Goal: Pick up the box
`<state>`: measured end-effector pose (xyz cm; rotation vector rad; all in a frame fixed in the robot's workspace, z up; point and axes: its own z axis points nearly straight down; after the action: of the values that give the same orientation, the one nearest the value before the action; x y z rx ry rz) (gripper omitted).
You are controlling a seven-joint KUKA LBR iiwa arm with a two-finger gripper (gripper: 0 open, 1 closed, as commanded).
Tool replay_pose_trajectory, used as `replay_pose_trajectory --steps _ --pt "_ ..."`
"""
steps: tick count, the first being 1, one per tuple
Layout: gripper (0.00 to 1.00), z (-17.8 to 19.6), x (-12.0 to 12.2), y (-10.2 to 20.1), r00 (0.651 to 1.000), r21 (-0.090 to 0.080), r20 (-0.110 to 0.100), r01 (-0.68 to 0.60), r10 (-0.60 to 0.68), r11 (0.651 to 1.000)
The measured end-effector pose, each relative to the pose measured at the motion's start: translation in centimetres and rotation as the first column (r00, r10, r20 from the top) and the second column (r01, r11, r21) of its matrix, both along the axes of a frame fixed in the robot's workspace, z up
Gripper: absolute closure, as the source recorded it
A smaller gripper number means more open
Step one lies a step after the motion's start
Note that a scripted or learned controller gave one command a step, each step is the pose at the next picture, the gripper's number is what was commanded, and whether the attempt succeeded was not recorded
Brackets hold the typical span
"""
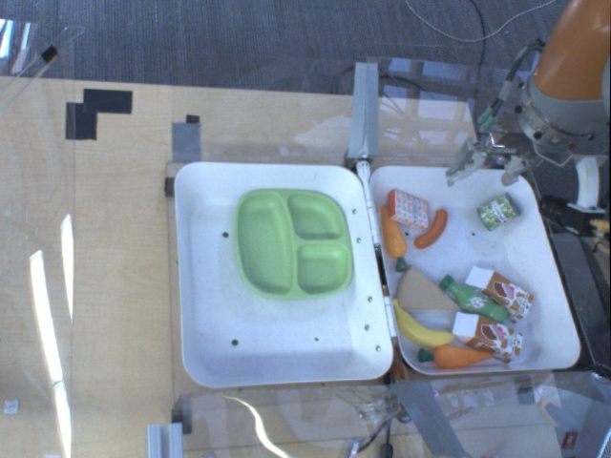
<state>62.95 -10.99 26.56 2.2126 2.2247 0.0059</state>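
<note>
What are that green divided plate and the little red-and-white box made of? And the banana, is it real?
The green plate looks like moulded plastic: one even matte colour, soft rounded compartment edges. The red-and-white box seems to be printed cardboard or plastic; too small to tell which. The banana is probably a plastic toy, given its uniform yellow and smooth surface, though that is a guess.

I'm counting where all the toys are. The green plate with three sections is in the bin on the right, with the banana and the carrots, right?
Not quite. The green plate lies in the left bin, by itself. The banana and the carrots are in the right bin, as you said. The camera view from above shows this.
</note>
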Motion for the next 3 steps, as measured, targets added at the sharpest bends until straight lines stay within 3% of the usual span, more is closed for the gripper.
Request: replay_pose_trajectory --steps 1,2,3 --pt "0.0 -14.3 2.5 -0.5 0.986 0.001 -0.001 0.164 -0.164 0.986" --pt "0.0 -16.8 4.7 -0.1 0.994 -0.001 0.02 0.106 -0.106 0.994" --pt "0.0 -17.3 4.5 -4.4 0.978 0.009 0.006 0.209 -0.209 0.978"
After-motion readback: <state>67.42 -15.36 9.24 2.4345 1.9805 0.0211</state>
